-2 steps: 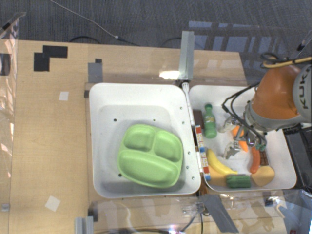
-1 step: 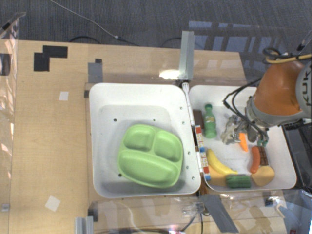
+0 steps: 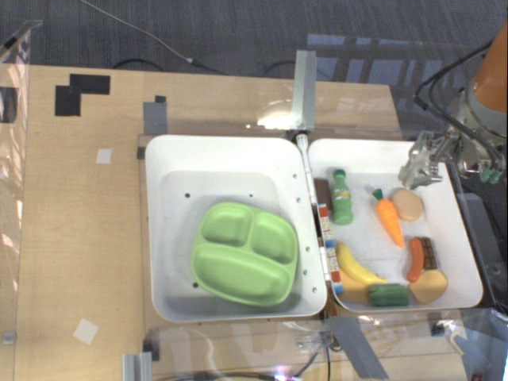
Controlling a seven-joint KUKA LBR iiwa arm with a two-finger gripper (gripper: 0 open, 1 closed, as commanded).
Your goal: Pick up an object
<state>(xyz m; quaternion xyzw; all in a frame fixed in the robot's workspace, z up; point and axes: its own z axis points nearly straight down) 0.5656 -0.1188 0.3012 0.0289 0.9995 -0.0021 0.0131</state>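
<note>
The right bin [image 3: 361, 151] holds several toy foods: a green bottle [image 3: 342, 198], an orange carrot [image 3: 388, 219], a tan round cookie [image 3: 408, 205], a yellow banana [image 3: 357, 265], a green pickle [image 3: 387, 294], a red sausage [image 3: 415, 259], a brown chocolate bar [image 3: 427, 252] and a tan bread piece [image 3: 429, 286]. My gripper [image 3: 418, 170] hangs at the bin's upper right, just above the cookie, with nothing seen between its fingers.
The left bin [image 3: 167, 213] holds a green divided plate [image 3: 245, 252]. A metal post [image 3: 305, 90] stands behind the wall between the bins. Cables trail from the arm [image 3: 484, 101] at the right edge. A brown block [image 3: 321, 193] lies by the divider.
</note>
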